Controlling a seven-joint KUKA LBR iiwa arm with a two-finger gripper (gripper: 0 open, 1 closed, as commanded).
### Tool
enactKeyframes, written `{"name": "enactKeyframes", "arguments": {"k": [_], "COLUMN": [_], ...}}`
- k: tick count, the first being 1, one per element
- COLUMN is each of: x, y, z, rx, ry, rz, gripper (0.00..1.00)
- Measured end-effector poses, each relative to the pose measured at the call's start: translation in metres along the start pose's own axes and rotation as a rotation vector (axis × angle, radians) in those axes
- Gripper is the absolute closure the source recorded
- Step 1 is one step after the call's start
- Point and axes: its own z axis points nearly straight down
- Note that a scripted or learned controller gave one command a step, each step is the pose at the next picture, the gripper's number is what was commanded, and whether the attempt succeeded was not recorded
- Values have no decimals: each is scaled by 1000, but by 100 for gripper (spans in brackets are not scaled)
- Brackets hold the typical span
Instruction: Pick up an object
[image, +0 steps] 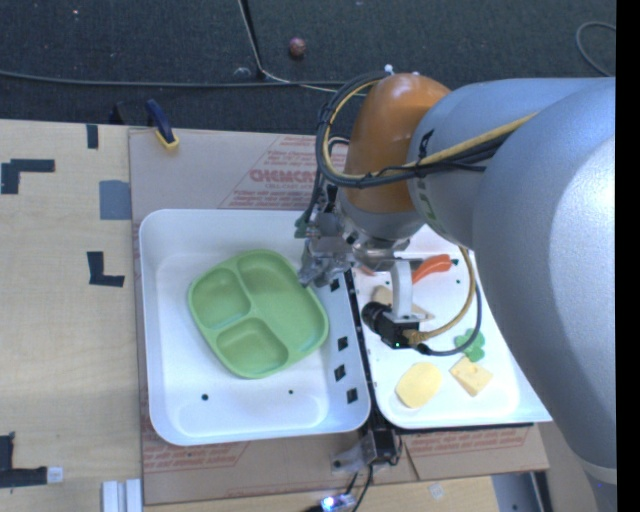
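Note:
My gripper (325, 262) hangs below the orange wrist band (392, 130), over the divider between the two bins and at the right edge of a green divided plate (257, 312) that lies flat in the left bin (165, 330). The right bin (500, 405) holds a yellow lemon-like piece (418, 384), a yellow cheese wedge (471, 376), a small green piece (472, 348) and an orange carrot-like piece (432, 267). The arm hides much of the right bin. Nothing is visibly held.
Black cables (400, 328) loop from the wrist over the right bin. The bins rest on cardboard (230, 170) on a wooden bench. A blue and yellow clamp (160, 124) sits at the cardboard's far left corner.

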Motion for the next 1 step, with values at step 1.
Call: {"name": "enactKeyframes", "arguments": {"k": [1], "x": [-3], "y": [0], "z": [0], "rx": [1], "ry": [-2], "rz": [3], "gripper": [0]}}
